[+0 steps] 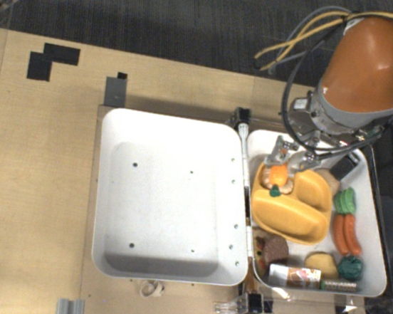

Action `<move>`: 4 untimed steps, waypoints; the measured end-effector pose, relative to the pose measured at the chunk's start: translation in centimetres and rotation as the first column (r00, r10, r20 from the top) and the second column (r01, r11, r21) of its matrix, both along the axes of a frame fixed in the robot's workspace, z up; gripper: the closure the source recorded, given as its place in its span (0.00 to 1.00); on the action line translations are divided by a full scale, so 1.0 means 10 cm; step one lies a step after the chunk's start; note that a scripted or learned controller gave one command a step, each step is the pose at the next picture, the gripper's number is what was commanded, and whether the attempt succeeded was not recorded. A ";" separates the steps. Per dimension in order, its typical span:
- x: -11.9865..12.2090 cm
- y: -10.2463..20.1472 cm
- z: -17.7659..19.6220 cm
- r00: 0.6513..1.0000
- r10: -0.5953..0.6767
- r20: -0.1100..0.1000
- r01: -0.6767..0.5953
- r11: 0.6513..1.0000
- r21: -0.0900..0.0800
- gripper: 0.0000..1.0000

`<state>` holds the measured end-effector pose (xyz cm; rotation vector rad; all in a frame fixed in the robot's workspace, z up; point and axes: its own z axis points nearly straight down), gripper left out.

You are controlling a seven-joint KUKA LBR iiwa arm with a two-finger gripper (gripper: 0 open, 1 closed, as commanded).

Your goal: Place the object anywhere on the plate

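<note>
Left white bin [160,270] on wooden bench [27,188]. Right white bin [377,255] holds green toy vegetable [346,200], orange carrot-like pieces [347,233], dark green broccoli-like toy [351,267], yellow potato-like lump [321,262], brown piece [275,248], labelled tube [295,276]. Black tape marks [51,60] on bench.

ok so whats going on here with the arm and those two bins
The KUKA arm reaches in from the right, its gripper low over the right bin, just above a small orange toy resting on a large yellow plate-like piece. Around these lie toy foods: carrots, green vegetables, a potato. Whether the fingers grip anything is unclear. The left bin sits alongside.
</note>
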<state>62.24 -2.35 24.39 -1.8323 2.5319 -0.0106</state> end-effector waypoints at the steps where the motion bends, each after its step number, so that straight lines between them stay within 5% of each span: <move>1: 0.34 -0.31 -0.59 0.940 0.342 -0.008 -0.342 0.940 -0.002 1.00; 2: 0.02 0.09 -0.32 0.884 0.468 -0.006 -0.468 0.884 -0.004 1.00; 3: -0.64 0.74 -0.18 0.879 0.477 -0.007 -0.477 0.879 -0.001 1.00; 4: -0.92 1.38 -0.38 0.744 0.668 -0.009 -0.668 0.744 -0.003 1.00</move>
